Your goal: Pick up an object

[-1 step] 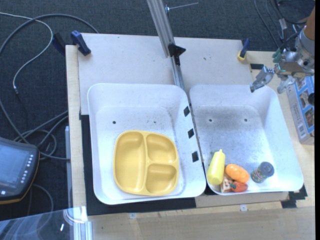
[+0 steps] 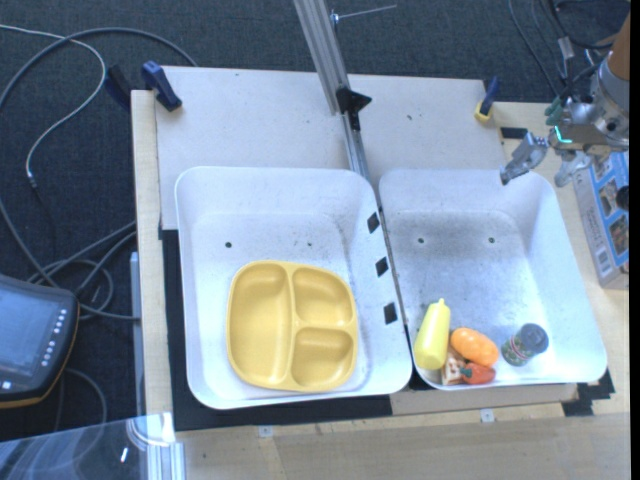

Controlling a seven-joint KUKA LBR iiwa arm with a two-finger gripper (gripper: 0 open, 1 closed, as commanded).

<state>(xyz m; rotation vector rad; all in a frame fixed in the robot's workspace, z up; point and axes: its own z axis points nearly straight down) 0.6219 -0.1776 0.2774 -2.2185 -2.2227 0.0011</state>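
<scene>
The right bin (image 2: 560, 258) holds a small cluster at its front edge. A yellow bottle (image 2: 432, 335) lies next to an orange fruit-like piece (image 2: 474, 346). A small red and white item (image 2: 462, 371) sits in front of that piece, and a dark round can (image 2: 524, 344) stands to its right. My gripper (image 2: 541, 166) hovers over the bin's far right corner, well away from these objects. Its fingers are spread open with nothing between them.
A yellow divided plate (image 2: 293, 324) lies in the left bin (image 2: 200, 218). A metal pole (image 2: 325, 43) slants down to the ridge between the bins. Blue and yellow clamps (image 2: 160, 83) grip the bench's back corners. A flat box (image 2: 608, 218) lies right of the bins.
</scene>
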